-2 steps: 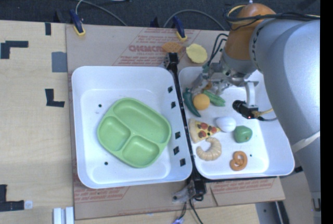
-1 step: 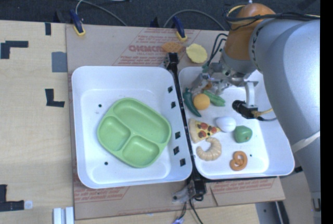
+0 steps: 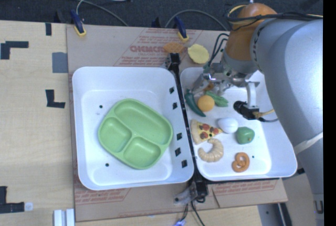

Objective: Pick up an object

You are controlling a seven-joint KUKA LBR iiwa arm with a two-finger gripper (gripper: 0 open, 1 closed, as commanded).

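Note:
My gripper (image 3: 209, 85) hangs low in the far part of the right bin (image 3: 273, 159), just above an orange ball (image 3: 206, 103). A dark green pod (image 3: 195, 106) lies to the left of the ball and a lighter green pod (image 3: 219, 99) to its right. Nearer the front lie a pizza slice (image 3: 204, 130), a white egg (image 3: 228, 125), a green fruit (image 3: 244, 135), a pale curled pastry (image 3: 211, 152) and a small pretzel (image 3: 241, 161). Nothing is visibly held.
The left bin (image 3: 84, 94) holds a green divided plate (image 3: 135, 133). A yellow chip (image 3: 198, 53) and a brown biscuit (image 3: 173, 47) lie on the cardboard behind the bins. The grey arm (image 3: 294, 67) covers the right bin's far right corner. Black clips sit along the wall between the bins.

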